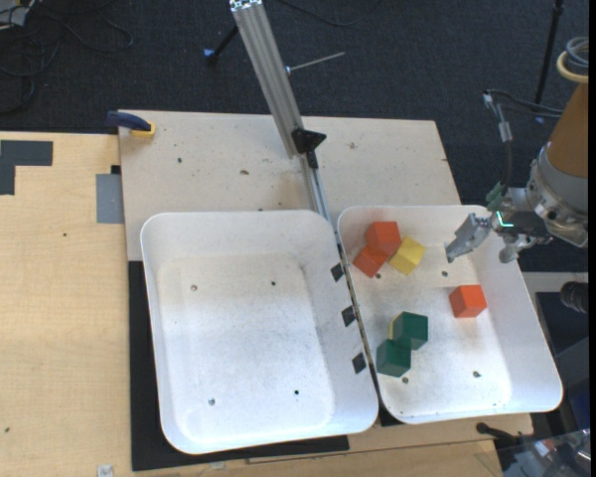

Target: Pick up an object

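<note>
Gripper [487, 237] hangs over right bin [536, 366], fingers apart, holding nothing | nearest target: lone orange cube [467, 301], just below it, apart from other blocks | advice: centre over cube, square fingers to flat faces, descend straight, then close.

No legible text or labels anywhere.

A robotics lab: a plywood bench [278, 157] holding two white bins [248, 425], a slanted aluminium rail [268, 63], and cables [20, 8] strewn across dark carpet [407, 48].
</note>
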Available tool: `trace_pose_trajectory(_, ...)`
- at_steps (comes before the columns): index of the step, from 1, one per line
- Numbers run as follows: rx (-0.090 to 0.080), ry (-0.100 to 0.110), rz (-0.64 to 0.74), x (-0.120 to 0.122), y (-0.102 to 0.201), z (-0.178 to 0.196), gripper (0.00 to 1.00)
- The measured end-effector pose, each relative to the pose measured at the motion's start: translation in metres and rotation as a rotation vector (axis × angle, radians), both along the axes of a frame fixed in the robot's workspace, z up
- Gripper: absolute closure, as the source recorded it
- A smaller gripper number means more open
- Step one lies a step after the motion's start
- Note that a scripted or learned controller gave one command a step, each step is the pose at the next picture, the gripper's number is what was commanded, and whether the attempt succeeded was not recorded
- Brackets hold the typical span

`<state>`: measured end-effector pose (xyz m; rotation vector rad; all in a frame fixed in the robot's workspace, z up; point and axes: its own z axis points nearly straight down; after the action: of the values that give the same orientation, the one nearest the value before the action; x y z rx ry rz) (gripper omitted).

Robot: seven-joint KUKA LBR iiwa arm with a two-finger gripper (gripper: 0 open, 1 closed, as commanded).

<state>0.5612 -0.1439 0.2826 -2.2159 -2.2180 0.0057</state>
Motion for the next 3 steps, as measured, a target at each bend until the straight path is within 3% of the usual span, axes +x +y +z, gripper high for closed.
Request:
trace_pose_trajectory(1,-0.001,-0.004,-0.002,0.001,-0.001,0.002,0.00)
trace_pose_trajectory(3,0.000,0.001,-0.003,0.005,0.001,-0.088,0.00)
